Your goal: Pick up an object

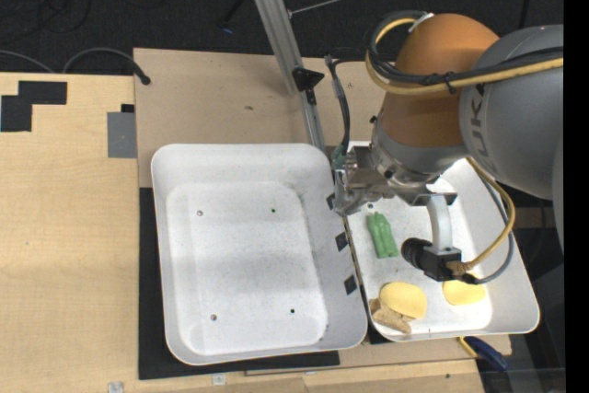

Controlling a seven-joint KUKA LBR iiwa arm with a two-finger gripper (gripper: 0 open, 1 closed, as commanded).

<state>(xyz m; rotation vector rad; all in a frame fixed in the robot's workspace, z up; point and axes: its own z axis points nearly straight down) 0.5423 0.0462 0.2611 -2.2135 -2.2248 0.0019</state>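
Two yellow lumps point(404, 299), one green block point(382, 235)

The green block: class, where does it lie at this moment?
The green block lies in the right bin, near that bin's left wall, above the two yellow pieces and just below the arm's wrist.

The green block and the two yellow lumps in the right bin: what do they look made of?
Green block: probably plastic or foam, with flat faces, straight edges and an even matte colour. Yellow lumps and: likely soft plastic or foam toy food, rounded and smooth with a faint sheen; the picture leaves the material open. The right bin itself looks like moulded white plastic with a rounded rim.
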